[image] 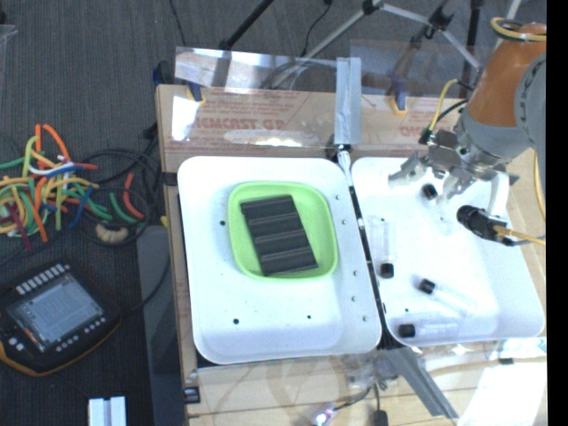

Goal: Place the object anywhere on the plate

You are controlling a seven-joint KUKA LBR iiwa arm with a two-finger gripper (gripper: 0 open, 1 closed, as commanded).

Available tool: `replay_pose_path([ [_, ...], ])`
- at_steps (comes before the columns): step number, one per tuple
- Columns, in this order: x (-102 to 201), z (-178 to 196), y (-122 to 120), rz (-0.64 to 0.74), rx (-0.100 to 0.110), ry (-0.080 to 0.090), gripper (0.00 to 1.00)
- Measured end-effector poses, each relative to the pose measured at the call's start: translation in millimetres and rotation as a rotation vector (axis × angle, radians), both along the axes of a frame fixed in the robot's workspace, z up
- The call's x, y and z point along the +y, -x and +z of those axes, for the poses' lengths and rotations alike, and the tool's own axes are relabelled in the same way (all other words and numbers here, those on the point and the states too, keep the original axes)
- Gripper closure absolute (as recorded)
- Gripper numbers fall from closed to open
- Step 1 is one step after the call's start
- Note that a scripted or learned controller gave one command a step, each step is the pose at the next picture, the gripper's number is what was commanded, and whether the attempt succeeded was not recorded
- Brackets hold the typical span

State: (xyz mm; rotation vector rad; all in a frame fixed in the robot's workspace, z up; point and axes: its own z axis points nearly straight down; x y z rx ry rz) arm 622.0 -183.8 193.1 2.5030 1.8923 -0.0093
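Note:
A dark grey ridged block lies flat on the green plate, which sits in the left white bin. The block rests inside the plate's rim, slightly turned. My gripper hangs over the far part of the right white bin, well to the right of the plate. Its two fingers stand apart with nothing between them. A black part with a yellow cable hangs beside the wrist.
Several clear tubes with black caps lie in the right bin. The ridge between the bins runs front to back. Coloured cables and a teach pendant lie off the bench at left.

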Motion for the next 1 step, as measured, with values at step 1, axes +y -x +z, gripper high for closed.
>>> replay_pose_path([
  [1, -31.3, 24.2, 11.5, -0.025, -0.002, -0.005, 0.00],
])
